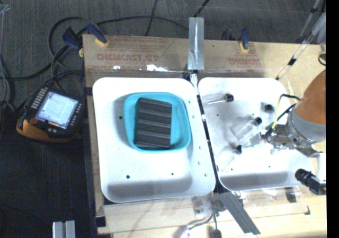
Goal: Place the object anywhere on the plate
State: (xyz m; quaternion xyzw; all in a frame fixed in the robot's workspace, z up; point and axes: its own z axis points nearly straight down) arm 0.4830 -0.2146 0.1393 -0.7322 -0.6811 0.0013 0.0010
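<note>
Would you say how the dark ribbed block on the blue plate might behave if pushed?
The dark ribbed block lies flat and broad, so it would likely slide, not tip or roll. Its straight edges suggest stiffness. The blue plate has a raised rim that may stop it.

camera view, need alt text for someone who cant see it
A dark ribbed rectangular block lies on a blue plate in the left white bin. In the right white bin the arm's gripper sits beside a clear plastic object, with small black-capped clear pieces scattered around.
</note>
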